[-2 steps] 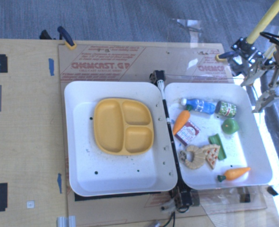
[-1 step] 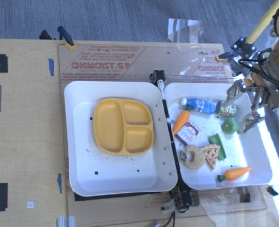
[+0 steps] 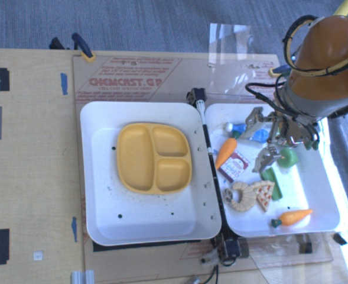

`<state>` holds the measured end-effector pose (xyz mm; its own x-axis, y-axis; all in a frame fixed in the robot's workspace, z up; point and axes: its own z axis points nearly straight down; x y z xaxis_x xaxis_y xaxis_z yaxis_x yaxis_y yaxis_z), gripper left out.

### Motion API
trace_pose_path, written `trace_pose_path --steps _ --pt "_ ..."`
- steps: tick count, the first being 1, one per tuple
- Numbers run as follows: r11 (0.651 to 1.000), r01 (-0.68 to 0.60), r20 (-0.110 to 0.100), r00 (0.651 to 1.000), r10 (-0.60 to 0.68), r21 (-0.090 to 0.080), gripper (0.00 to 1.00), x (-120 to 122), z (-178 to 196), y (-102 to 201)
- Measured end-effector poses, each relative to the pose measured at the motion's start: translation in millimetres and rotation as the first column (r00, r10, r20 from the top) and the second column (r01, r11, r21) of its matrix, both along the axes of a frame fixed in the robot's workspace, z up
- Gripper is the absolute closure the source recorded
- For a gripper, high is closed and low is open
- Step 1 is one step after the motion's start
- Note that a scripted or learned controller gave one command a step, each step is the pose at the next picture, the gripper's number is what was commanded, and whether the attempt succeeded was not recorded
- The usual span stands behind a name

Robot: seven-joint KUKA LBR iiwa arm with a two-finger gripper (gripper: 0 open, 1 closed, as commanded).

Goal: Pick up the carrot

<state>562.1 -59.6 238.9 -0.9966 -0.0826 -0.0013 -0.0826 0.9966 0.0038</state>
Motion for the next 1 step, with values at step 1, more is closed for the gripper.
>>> trace_pose_path --steps 1 --pt "0.990 0.142 -0.001 0.990 -0.142 -0.002 0.00 26.7 -54.8 18.6"
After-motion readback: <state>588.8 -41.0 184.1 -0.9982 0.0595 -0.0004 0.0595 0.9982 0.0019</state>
